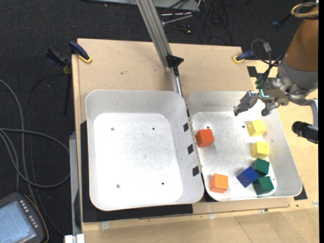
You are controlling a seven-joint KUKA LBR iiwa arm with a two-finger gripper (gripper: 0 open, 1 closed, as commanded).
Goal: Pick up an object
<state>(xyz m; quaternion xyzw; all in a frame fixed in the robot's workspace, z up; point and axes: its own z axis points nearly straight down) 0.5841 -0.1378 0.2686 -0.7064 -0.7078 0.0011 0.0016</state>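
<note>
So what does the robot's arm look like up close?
The arm is fat and round, with an orange band above a grey wrist part. Thin dark cables loop beside it, with a small teal-green spot near the wrist. At the end sits a small grey metal gripper with two thin fingers.

From my feed the light is even and fairly bright, coming from overhead. The two white bins (136, 146) nearly wash out, with grain speckling their floors. Shadows are short and soft. The dark floor (35, 29) at 9 o'clock swallows detail. Focus is slightly soft throughout.
</note>
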